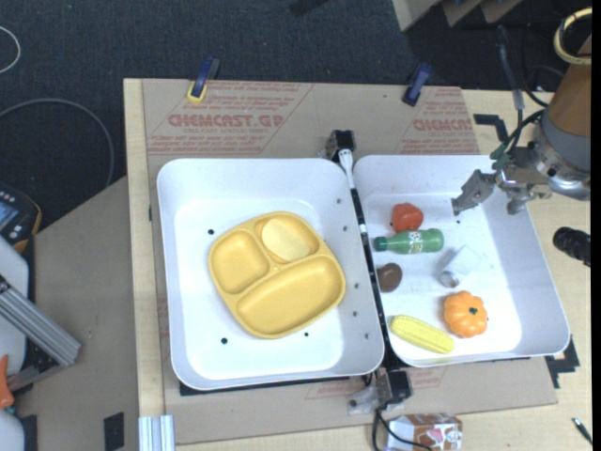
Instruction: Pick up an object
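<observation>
Nearest the camera, at the front of the right bin, a yellow corn cob lies on its side, with a small orange pumpkin just beside it to the right. Behind those, a brown rounded piece rests close to the divider between the bins, and a pale grey object lies near the bin's middle. A green bottle lies on its side with its cap pointing left, and a red tomato-like piece sits just behind it, nearly touching. The left bin holds a yellow divided plate with three compartments, set at a slant. Both bins rest on a cardboard-covered bench. The gripper hangs over the back right part of the right bin, its two fingers spread wide with nothing between them, well apart from the tomato and the bottle.
</observation>
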### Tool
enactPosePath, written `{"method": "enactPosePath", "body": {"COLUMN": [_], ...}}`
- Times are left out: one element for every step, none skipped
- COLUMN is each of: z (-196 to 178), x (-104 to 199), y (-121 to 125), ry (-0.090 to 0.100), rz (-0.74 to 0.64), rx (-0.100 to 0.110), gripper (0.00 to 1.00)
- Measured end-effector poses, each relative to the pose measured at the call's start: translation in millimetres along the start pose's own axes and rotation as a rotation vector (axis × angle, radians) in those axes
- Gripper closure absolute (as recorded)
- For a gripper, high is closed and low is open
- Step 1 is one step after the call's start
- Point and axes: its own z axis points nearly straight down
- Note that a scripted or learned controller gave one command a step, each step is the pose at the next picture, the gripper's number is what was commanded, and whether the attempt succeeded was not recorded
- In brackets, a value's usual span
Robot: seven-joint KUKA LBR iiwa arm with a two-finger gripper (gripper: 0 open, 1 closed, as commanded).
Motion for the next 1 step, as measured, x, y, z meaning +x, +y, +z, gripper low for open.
{"method": "enactPosePath", "body": {"z": [133.2], "x": [25.5], "y": [-35.4], "ry": [-0.006], "rz": [0.001], "rx": [-0.018], "gripper": [0.0]}}
